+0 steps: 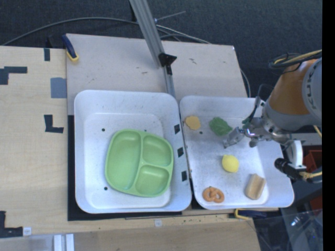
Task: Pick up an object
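A grey robot arm with an orange band reaches in from the right over the right-hand bin (285,190), its gripper (234,138) low among small food items.

Nearest the camera in that bin lie a pretzel (213,194) and, just to its right, a tan bread piece (255,186); a yellow lemon (230,163) sits a little farther in, apart from both. Beyond it the gripper hangs just beside a green leafy item (220,125), with nothing visibly between its fingers; whether the jaws stand apart or together cannot be told. A small yellow-orange round item (192,122) rests near the bin's far left corner. The left-hand bin (84,140) holds a green divided plate (139,162).
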### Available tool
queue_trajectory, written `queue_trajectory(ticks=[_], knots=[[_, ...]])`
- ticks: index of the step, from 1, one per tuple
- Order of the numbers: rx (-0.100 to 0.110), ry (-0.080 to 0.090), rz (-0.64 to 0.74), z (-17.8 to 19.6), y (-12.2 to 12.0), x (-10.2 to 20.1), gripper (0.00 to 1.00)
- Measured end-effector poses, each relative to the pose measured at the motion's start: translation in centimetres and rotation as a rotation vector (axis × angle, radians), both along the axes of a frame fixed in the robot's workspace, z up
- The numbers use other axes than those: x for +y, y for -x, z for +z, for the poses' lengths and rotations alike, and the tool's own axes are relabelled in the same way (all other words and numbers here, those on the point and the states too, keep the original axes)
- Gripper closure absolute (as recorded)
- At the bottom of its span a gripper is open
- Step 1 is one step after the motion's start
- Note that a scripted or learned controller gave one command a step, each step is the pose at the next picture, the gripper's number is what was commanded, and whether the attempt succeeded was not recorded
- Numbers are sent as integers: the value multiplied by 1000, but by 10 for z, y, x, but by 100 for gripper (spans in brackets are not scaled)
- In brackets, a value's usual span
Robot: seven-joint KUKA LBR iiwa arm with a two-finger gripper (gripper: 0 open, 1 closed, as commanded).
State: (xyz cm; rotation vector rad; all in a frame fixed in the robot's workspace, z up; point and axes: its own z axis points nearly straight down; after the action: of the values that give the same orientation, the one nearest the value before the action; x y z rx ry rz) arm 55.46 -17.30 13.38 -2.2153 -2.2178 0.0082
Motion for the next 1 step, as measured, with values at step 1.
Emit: queue_trajectory(ticks=[1], knots=[[-6, 1, 2, 13, -2, 0, 100]])
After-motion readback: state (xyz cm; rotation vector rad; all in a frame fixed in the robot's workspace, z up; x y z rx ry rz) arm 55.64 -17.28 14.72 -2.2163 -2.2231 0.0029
